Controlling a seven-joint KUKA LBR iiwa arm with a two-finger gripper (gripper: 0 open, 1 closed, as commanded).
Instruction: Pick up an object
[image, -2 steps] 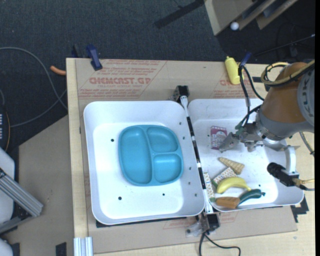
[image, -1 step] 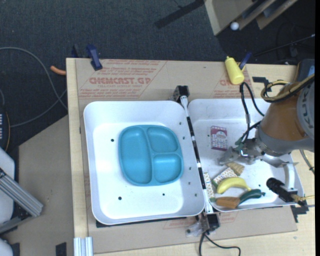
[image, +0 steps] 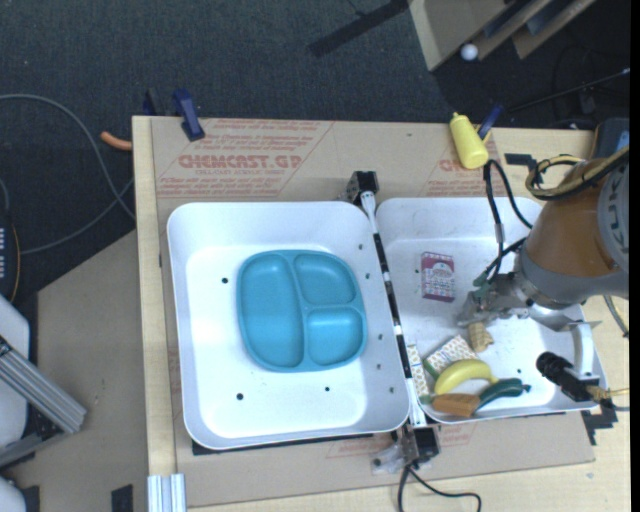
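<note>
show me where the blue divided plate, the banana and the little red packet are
blue divided plate (image: 300, 308), camera view, centre ridge.
banana (image: 463, 375), camera view, middle of its curve.
red packet (image: 437, 276), camera view, middle of its face.

The bench is a tan board with red printed lettering along its upper part. Two shallow white bins rest directly on it, side by side and touching: the left bin at frame centre-left, the right bin at centre-right. A yellow clamp and a blue clamp grip the bench's upper edge.
</note>
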